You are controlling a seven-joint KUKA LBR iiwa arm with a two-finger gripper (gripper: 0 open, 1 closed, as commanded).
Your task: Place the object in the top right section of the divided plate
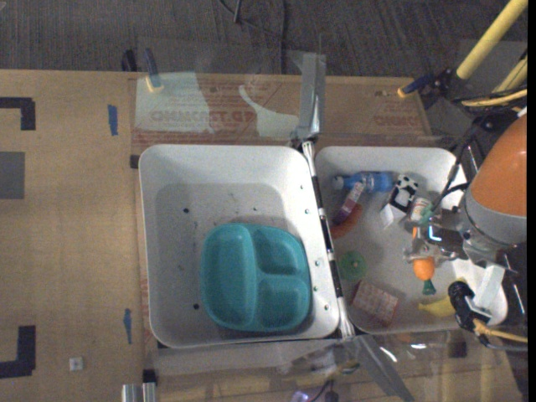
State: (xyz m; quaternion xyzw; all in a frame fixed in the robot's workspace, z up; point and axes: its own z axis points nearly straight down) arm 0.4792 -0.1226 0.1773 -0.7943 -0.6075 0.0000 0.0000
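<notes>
The teal divided plate [254, 278] lies in the left bin [167, 191], toward its near right corner, with one long section on the left and two smaller ones on the right. My gripper [421, 248] hangs over the right bin [377, 162], near its right side. Right under it lies a small orange toy with a green end [425, 270], touching or nearly touching the gripper tip. The frame does not show whether the toy is held.
The right bin also holds a blue bottle [366, 182], a red item [347, 212], a black-and-white item [404, 191], a green round piece [353, 265], a brown block [376, 301] and a yellow banana [437, 307]. A metal divider [322, 224] separates the bins.
</notes>
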